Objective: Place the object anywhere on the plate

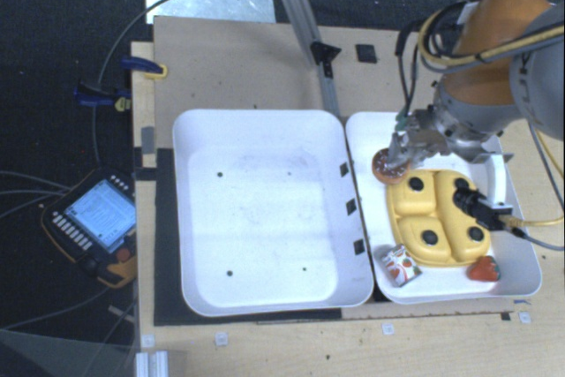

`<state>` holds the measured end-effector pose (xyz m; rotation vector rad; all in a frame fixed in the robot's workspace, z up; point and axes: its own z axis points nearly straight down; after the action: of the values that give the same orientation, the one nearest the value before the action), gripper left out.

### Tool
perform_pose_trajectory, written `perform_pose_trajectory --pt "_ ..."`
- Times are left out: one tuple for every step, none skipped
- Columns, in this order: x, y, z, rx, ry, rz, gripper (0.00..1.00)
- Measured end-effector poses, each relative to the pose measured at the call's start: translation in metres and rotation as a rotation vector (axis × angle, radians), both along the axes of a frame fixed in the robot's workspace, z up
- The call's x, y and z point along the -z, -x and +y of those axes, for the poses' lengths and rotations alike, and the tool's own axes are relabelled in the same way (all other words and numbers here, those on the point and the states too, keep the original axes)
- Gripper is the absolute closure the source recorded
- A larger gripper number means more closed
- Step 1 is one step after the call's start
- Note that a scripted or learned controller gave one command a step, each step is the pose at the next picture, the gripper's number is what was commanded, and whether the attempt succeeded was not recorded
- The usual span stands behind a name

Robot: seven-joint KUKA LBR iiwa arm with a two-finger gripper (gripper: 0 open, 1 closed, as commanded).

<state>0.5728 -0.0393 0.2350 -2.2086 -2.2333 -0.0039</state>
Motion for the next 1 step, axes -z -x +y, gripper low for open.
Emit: perform_pose_trajectory --pt "0.0114 0.0072 0.0561 0.001 0.001 0.001 1.00"
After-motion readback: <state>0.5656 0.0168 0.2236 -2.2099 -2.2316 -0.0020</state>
